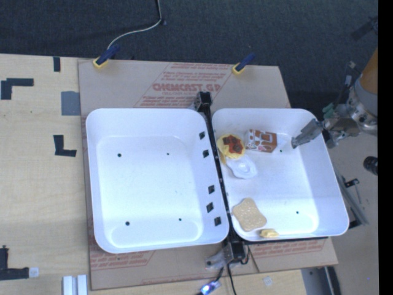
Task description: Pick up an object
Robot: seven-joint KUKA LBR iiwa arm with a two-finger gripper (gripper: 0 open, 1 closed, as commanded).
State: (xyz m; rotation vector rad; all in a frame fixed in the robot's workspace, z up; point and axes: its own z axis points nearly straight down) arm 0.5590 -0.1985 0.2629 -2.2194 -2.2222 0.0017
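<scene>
The right bin (pixel 319 183) holds several objects. A yellow and red item (pixel 230 145) lies near its left wall, with a red and white packet (pixel 262 140) beside it and a white lump (pixel 244 168) just below. A tan sponge-like slab (pixel 249 214) and a small yellow piece (pixel 268 232) lie by the front rim. My gripper (pixel 314 137) hangs over the bin's upper right corner, open, with nothing between its fingers (pixel 304 134). It is well to the right of the packet and apart from every object.
The left bin (pixel 98 165) stands beside the right one, joined by a black divider (pixel 210 165). Both rest on a cardboard sheet (pixel 184 88) held by blue and yellow clamps (pixel 105 56). A cable (pixel 156 11) runs across the dark floor behind.
</scene>
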